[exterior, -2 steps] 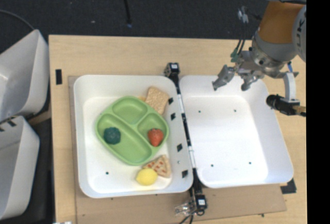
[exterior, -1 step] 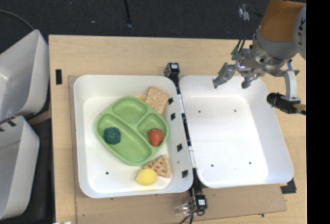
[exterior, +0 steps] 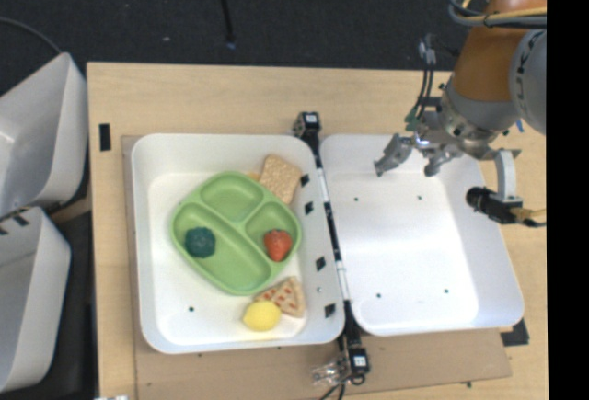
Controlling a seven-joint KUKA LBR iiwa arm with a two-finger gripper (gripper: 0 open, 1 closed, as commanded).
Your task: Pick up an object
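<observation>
The claw [exterior: 410,158] hangs over the far edge of the right bin [exterior: 414,242] with its two fingers spread apart and nothing between them. Every candidate for picking lies well off to its left, across the divider, in the left bin [exterior: 152,205].

There, a green divided plate [exterior: 237,233] carries a dark green ball [exterior: 200,242] in one compartment and a red strawberry-like piece [exterior: 278,245] in another. A cracker [exterior: 279,177] lies against the plate's far rim, the item nearest the claw, and a pizza-slice toy [exterior: 289,298] with a yellow lemon [exterior: 261,316] touching it sits at the plate's near rim.

The likely trouble, as I judge it:
- A descent from where the claw hangs now would meet bare bin floor (a plain miss).
- The cracker and pizza slice lie flat, so fingers may skate over them.
- The round pieces could roll away within their compartments.
- Fingers catching the plate's rim might tip or drag the plate.
</observation>
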